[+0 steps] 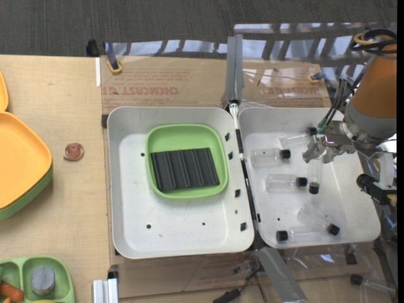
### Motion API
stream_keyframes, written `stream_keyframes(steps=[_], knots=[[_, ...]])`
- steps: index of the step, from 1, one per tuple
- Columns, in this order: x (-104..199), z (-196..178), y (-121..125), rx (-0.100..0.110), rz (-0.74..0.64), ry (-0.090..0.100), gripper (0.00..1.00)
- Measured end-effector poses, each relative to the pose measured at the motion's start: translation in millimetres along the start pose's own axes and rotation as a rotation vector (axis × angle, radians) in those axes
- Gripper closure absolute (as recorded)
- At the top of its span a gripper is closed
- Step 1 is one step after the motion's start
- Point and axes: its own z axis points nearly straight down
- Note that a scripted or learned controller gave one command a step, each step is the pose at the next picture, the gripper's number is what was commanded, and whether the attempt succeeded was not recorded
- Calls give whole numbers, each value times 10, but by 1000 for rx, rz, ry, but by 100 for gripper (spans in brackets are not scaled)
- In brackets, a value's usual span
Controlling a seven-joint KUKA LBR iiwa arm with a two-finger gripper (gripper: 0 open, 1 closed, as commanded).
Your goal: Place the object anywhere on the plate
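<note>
Left bin (126, 232) holds a green plate (186, 137) carrying a dark ribbed pad (186, 169). Right bin (353, 226) contains several clear vials (284, 183) with black caps, lying loose on its floor. The gripper (320, 149) hangs over this bin's upper portion; whether it is apart or together cannot be determined.

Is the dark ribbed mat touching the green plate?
Touching. The camera view shows the dark ribbed mat lying flat inside the green plate, in the left bin.
</note>
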Motion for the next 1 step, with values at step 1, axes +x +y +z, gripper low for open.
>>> stream_keyframes(steps=[1], knots=[[475, -244, 17, -2, -40, -1, 100]])
